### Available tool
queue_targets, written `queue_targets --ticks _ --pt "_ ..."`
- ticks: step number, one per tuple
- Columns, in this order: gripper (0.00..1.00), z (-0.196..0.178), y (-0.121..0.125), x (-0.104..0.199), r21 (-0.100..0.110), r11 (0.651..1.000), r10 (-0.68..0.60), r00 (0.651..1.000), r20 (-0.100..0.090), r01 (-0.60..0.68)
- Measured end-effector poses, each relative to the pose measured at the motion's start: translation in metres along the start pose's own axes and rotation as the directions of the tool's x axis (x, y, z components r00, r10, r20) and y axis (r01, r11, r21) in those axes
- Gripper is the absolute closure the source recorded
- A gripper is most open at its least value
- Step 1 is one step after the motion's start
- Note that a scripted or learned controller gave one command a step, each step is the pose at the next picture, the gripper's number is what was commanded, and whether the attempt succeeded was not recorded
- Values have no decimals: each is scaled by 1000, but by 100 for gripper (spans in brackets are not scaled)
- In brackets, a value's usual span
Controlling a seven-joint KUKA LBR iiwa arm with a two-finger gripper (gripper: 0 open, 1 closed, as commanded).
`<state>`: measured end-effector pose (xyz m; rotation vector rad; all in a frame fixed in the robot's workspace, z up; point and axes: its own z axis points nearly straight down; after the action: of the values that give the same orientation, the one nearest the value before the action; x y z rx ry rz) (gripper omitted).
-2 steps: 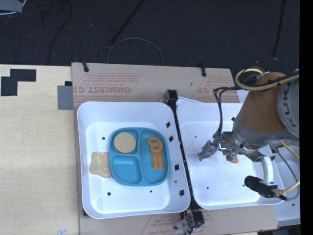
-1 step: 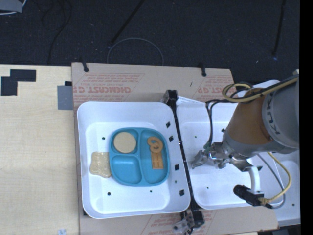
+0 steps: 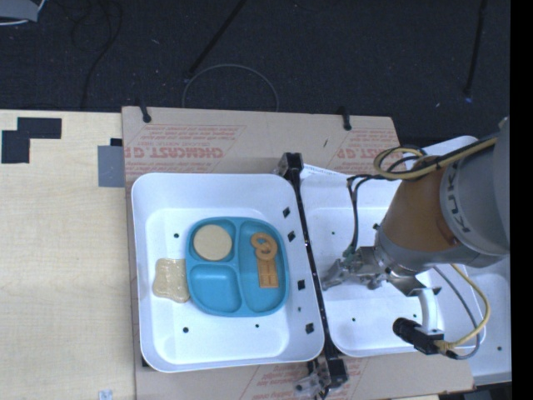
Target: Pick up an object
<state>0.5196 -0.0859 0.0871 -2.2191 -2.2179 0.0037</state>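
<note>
— Gripper point(image 3: 333, 275) low in the right bin point(image 3: 366, 340), just right of the divider point(image 3: 306, 257). Fingers hidden under the wrist; cannot tell whether spread or closed, nor whether anything is held.

— Understood. And candidates for picking?

— All left of the divider, in the left bin point(image 3: 166, 340). Blue sectioned tray point(image 3: 225, 294) near the middle; round tan disc point(image 3: 211, 242) in the tray's far-left compartment; brown key-shaped piece point(image 3: 266, 261) in the compartment nearest the divider; pale knobbly lump point(image 3: 171, 280) touching the tray's left edge, resting on the bin floor.

— Best choice?

— Probably the lump: looks light, maybe soft, free of the tray's walls. Pinch across the narrow width. Disc and key-shaped piece look thin, stiff, flat-lying; likely to slip. Tray looks rigid, smooth, too broad; rim only.
</note>
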Motion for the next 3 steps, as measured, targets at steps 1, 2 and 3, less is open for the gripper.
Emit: queue_targets --ticks 1,2,3 --pt "100 -11 0 -1 -1 1000 8 1000 -1 -8" --pt "100 -53 2 -2 -5 1000 -1 1000 1 1" --pt "100 -96 4 2 -6 1000 -1 1000 1 1"
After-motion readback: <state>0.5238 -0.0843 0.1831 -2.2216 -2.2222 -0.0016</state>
